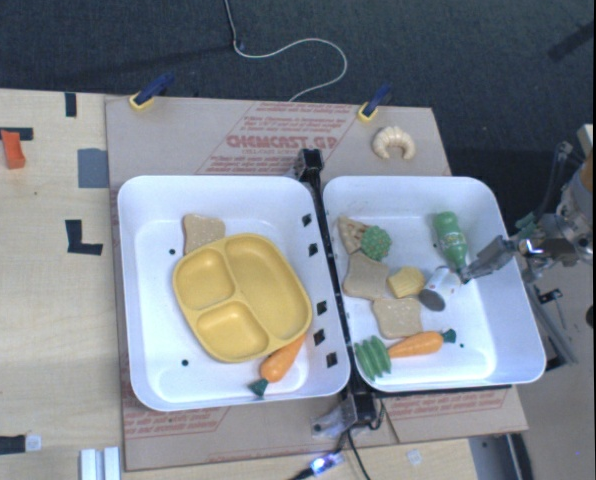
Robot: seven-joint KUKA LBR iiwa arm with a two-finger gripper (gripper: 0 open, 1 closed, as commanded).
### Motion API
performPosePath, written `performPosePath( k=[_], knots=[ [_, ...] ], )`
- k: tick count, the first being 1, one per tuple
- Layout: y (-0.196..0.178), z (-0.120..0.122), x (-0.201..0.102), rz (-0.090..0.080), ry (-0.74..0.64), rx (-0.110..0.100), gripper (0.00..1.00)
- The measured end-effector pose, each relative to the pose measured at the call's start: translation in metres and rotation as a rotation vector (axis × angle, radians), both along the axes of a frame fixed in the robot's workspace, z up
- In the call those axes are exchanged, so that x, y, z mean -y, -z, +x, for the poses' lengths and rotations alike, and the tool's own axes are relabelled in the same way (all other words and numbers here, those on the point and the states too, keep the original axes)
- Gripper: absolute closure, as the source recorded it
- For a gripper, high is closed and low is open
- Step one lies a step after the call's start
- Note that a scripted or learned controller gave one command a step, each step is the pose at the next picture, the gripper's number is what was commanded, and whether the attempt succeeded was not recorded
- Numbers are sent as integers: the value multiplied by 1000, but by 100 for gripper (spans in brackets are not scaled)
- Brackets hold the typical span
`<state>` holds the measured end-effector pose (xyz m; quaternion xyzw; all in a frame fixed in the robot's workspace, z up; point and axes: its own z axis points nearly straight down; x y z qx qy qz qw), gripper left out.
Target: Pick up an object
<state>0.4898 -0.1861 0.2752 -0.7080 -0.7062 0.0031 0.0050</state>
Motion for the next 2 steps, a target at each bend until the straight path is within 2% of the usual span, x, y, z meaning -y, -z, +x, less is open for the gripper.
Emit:
performPosePath(
  k=[1,2],
  knots=[
    [-5,2,0,-3,-3,10,0],
    [57,3,-8,-1,-4,4,0]
  ],
)
